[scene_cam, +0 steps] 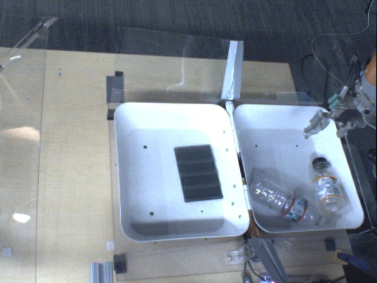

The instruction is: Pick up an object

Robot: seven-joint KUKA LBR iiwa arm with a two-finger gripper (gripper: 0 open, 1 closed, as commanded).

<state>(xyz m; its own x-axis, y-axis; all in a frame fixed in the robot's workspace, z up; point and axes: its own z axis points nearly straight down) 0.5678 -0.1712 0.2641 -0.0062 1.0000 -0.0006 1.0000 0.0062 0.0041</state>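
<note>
On a pale wooden bench (59,158), two shallow white plastic bins with rounded corners sit side by side, their inner rims touching. At nine o'clock, the left bin (135,158) holds a flat black ribbed rectangular panel (198,173), lying slightly tilted near its centre, with bare white floor all around it. At three o'clock, the right bin (277,134) has open floor across its upper half. Two things lie along its lower edge: a clear crinkled plastic bottle (277,197) on its side at five o'clock, its label too small to read, and a small clear bottle with a dark cap and a pale label (326,184) just beside it to the right, writing unreadable. The grey two-finger gripper (331,122) hovers over the right bin's upper right rim, at two o'clock; its fingers are spread apart and hold nothing. It is well apart from both bottles.
</note>
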